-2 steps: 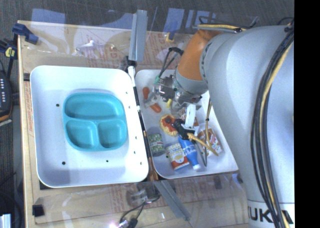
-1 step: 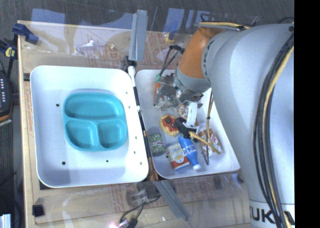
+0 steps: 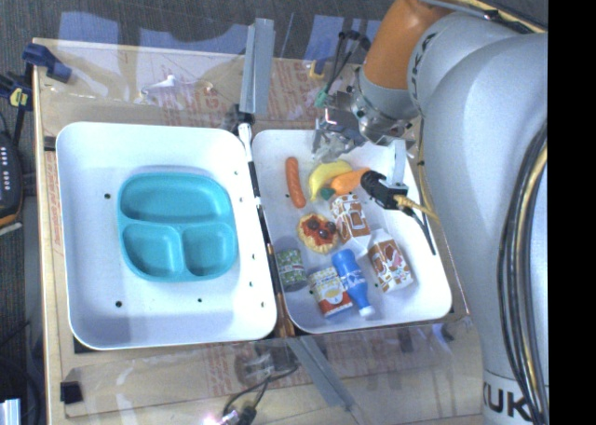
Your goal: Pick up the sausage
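**Sausage lies free in right bin, gripper above it**

Camera view: sausage lies lengthwise in right bin, near its left wall, nothing touching it. Banana just right of sausage, carrot beyond that. Gripper hangs up-right of sausage, near the bin's far edge; can't tell if released or clenched. Blue tray w/ compartments sits in left bin, well left of sausage.

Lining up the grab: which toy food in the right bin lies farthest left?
The slim orange-red sausage, lying alone along the bin's left side, left of the yellow banana and orange carrot.
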`<control>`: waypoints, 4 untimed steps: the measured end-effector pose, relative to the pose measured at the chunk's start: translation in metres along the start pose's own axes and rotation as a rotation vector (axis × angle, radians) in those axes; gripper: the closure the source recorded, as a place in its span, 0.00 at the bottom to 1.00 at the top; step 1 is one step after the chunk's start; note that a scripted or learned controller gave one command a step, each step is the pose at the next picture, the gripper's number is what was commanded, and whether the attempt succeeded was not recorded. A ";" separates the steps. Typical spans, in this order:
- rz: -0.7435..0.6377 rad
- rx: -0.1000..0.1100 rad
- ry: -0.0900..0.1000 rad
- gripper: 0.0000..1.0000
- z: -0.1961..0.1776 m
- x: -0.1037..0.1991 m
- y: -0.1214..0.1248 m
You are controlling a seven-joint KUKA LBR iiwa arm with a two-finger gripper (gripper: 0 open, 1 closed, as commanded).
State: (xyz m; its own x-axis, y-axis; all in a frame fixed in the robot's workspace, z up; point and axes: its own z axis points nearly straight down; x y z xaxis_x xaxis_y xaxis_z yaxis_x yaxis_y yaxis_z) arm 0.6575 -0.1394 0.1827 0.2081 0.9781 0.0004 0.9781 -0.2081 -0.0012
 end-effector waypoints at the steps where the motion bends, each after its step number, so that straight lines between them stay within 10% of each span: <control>1: 0.000 0.001 0.000 0.00 0.000 0.000 0.000; 2: -0.056 0.001 0.000 0.00 0.091 -0.005 0.001; 3: -0.065 0.004 0.000 1.00 0.082 -0.003 0.001; 4: -0.143 0.000 0.000 1.00 -0.010 0.062 -0.014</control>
